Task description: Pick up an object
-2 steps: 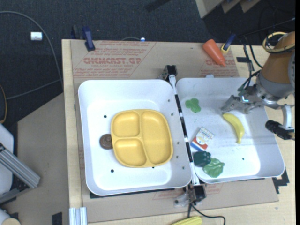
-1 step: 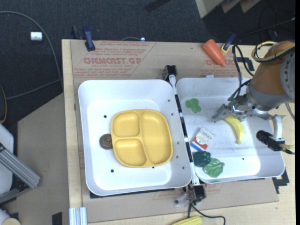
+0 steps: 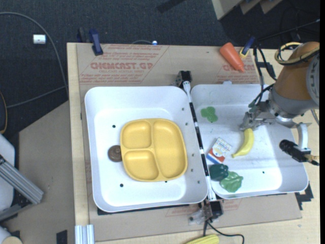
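the arm (image 3: 297, 83) comes in from the right over the right bin (image 3: 269, 184), its orange band above the grey wrist. the gripper (image 3: 252, 122) hangs down at the top end of a yellow banana (image 3: 244, 143), right against it; whether it is open or closed cannot be told from this angle, and the banana cannot be said to be held. the banana lies slantwise on the floor of the right bin, near its middle. just to its left lies a small white packet (image 3: 221, 147) with red and blue on it, and below that a dark green toy (image 3: 219, 172) touching a lighter green toy (image 3: 231, 182) near the bin's front wall. another small green piece (image 3: 208, 114) lies toward the back left of the same bin. in the left bin (image 3: 101, 136) sits a yellow divided plate (image 3: 153, 149) with three compartments, and a small brown round thing (image 3: 115, 153) lies just beside its left edge. an orange carrot-shaped toy (image 3: 232, 57) rests on the bench (image 3: 127, 65) behind the right bin.
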`<action>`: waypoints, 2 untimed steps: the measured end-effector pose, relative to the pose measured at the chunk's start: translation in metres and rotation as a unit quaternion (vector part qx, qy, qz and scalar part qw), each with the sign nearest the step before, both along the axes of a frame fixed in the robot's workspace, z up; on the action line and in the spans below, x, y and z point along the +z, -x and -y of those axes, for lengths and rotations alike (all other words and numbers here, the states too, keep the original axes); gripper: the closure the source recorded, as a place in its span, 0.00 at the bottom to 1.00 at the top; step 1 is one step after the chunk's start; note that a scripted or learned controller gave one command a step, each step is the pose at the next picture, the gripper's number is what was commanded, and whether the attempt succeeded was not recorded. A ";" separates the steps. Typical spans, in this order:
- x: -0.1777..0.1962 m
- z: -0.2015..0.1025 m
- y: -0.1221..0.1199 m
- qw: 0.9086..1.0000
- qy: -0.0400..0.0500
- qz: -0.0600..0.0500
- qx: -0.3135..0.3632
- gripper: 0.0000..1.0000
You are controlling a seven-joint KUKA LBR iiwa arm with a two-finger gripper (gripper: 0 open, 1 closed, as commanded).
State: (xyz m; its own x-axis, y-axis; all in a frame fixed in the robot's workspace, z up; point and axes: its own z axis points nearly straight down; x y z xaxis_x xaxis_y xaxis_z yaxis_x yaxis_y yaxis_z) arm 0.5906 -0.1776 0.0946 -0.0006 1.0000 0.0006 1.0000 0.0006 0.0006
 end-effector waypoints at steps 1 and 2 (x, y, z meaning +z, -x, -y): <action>-0.010 -0.083 -0.043 1.000 0.000 0.001 0.001 1.00; 0.092 -0.136 -0.013 1.000 0.000 0.002 0.001 1.00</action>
